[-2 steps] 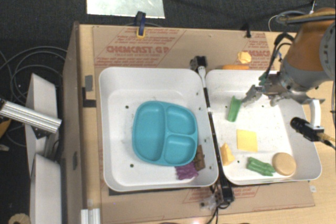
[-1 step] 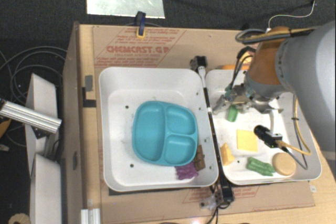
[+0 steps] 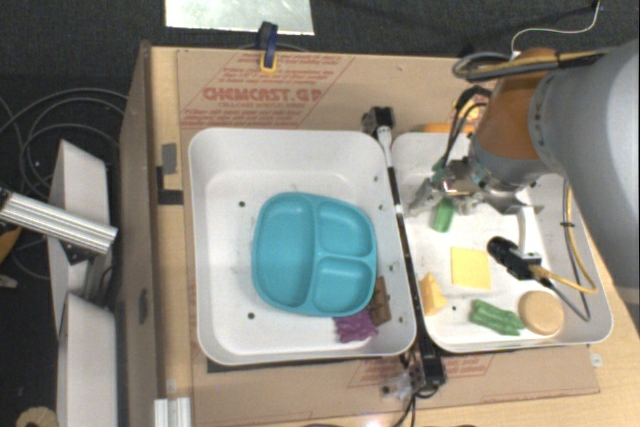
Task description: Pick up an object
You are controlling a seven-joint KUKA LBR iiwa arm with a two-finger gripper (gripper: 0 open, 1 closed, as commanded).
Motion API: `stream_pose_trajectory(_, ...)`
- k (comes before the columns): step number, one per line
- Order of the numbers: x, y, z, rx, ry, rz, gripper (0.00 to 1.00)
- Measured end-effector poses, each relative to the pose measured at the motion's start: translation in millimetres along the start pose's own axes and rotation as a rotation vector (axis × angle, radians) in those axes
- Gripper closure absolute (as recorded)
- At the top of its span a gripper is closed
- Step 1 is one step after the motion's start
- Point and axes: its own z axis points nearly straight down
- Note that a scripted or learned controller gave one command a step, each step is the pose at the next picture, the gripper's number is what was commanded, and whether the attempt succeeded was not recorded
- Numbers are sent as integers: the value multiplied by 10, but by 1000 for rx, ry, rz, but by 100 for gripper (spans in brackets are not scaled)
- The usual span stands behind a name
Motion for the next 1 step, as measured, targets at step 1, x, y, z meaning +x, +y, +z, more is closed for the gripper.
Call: stream_pose_trajectory(1, 1, 10, -110, -3, 0, -3, 100)
